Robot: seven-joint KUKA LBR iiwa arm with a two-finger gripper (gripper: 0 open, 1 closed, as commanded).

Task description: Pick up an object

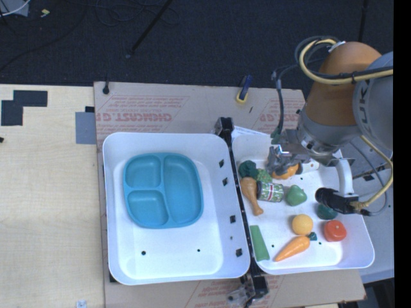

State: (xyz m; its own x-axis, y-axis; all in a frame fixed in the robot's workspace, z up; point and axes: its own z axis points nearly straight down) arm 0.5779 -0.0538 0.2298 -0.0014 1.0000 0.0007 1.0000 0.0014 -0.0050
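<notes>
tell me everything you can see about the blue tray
The blue tray is a light blue plate with rounded corners, plastic by its look, divided into three compartments: two on its left side, one longer on its right. It lies flat and slightly rotated in the left bin, toward the bin's back, with nothing in it.

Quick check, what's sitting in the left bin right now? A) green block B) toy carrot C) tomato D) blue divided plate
D: the blue divided plate lies in the left bin, while the toy carrot and other play food lie in the right bin.
</notes>
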